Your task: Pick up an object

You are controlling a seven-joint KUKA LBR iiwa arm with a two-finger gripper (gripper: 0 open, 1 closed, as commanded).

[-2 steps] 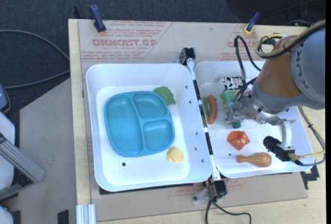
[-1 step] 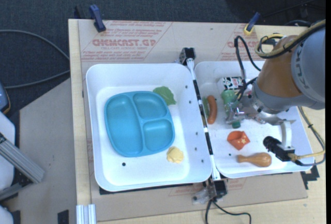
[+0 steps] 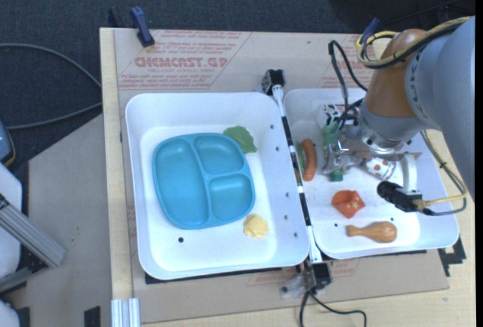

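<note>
The big grey arm reached over the right bin. Its gripper was down inside that bin, beside the hot dog; the fingers looked a little apart with nothing between them. The blue plate lay in the left bin. The chicken leg and red pepper lay in the right bin, near its front edge.

Red "CHEMCAST GP" print across the protective board beneath the bins.
</note>
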